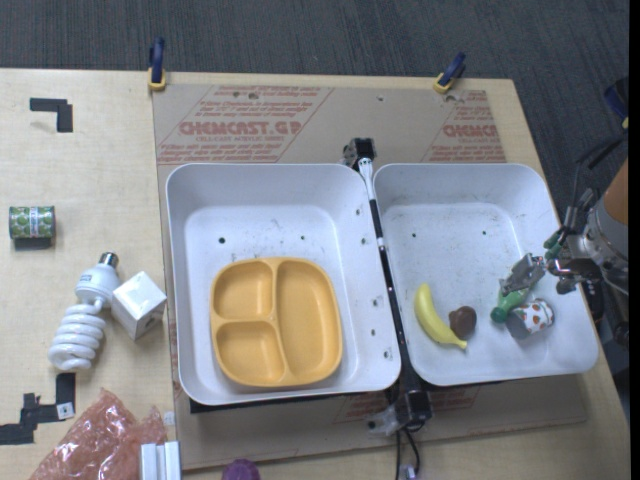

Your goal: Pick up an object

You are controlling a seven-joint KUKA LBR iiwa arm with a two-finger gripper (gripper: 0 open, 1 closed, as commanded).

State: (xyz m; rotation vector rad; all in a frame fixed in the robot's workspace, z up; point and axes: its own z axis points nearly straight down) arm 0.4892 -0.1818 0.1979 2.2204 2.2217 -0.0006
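The claw (528, 273) hung over the right bin (470, 193), its state impossible to tell. Crowded beside the green-handled object (508, 308) and spotted object (535, 316), it risked nudging both and gripping neither.

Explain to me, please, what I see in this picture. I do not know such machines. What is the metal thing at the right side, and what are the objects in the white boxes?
This is one picture, taken by a fixed camera above a bench, looking down at a slant. Two shallow white bins sit side by side. The left bin holds a yellow divided plate. The right bin holds a banana, a small brown object, and at its right side a green-tipped object and a speckled white object.

The metal thing is the end effector of a robot arm that reaches in from the right. It is low over the right side of the right bin, close to those last two objects. I cannot tell whether it holds anything.

Outside the bins, on the left, lie a spiral light bulb, a white cube and a small green can.
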